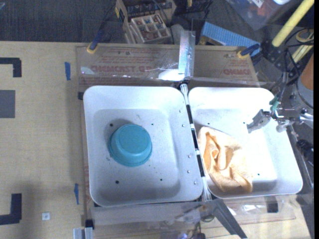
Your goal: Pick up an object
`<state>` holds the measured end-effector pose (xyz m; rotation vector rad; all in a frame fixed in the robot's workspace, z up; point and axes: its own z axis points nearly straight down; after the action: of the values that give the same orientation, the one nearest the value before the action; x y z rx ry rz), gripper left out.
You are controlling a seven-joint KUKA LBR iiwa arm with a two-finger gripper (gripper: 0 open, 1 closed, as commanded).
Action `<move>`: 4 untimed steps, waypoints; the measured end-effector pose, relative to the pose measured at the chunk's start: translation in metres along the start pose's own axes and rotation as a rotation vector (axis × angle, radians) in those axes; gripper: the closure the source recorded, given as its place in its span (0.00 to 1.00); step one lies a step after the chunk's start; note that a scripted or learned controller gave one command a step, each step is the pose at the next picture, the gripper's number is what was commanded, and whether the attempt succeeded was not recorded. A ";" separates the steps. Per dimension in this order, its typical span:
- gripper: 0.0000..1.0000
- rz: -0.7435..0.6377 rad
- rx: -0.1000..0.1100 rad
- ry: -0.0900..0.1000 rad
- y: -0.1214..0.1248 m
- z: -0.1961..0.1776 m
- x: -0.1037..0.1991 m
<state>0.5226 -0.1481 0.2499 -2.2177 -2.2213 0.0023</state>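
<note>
1. The gripper hangs over the right bin, near its upper right part, at the end of the arm that reaches in from the right. Nothing shows between its fingers; whether they are spread or closed I cannot tell at this size.

2. Two things could be picked. A cloth, orange-tan and crumpled, lies in the right bin against its left wall, down and left of the gripper and apart from it. A bowl, teal, sits upside down in the middle of the left bin.

3. The cloth looks light, soft and limp. It will likely sag and drape when lifted, and it cannot break. Its raised folds, near the middle of the heap, seem the best place to pinch; a flat edge would probably slip out.

4. The bowl looks stiff, smooth and light, probably plastic. Inverted, it offers only a rounded wall and a flat base, so narrow fingers would likely slide off. The cloth is the nearer and easier choice.
</note>
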 end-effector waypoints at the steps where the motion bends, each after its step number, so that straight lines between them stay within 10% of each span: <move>1: 0.00 0.229 -0.006 -0.002 -0.038 -0.041 -0.019; 2: 0.00 0.296 -0.001 0.000 0.010 0.053 0.049; 3: 0.00 0.329 0.000 0.000 -0.005 0.140 0.027; 4: 1.00 0.335 -0.003 -0.001 -0.005 0.130 0.025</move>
<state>0.5170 -0.1233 0.1197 -2.5597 -1.8218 0.0008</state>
